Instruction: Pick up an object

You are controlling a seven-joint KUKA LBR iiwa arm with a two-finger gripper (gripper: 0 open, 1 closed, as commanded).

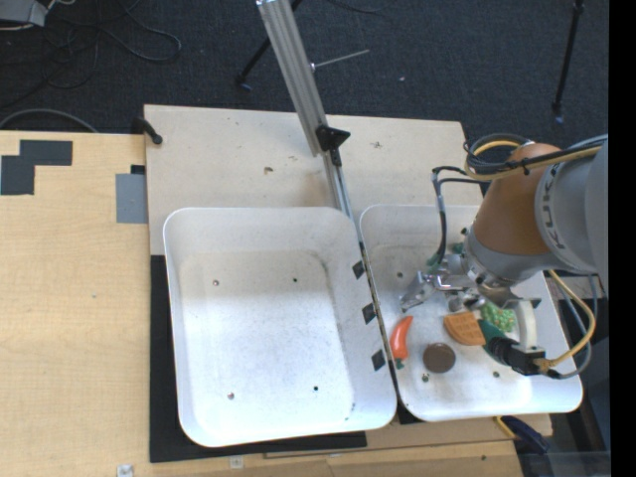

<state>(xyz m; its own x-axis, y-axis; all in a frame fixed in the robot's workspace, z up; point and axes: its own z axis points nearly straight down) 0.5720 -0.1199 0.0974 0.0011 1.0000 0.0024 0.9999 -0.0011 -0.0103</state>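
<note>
The candidate objects lay clustered in the right bin (556, 397): an orange-red piece (399, 337) against the bin's left wall, a dark brown round piece (438, 358) just right of it, a tan-orange piece (463, 327) beyond that, and a green-and-white item (499, 317) nearest the bin's right side. The gripper (434, 284) stood low over the bin's middle, just above the cluster, with nothing visibly held; whether it was spread or clenched could not be told, since the wrist obscured it. The left bin (199, 229) adjoined the right bin's left wall. Risk noted: the objects sat close together, so a descent might strike two at once, nudge one aside, or pinch only an edge and lose it on lifting.
</note>
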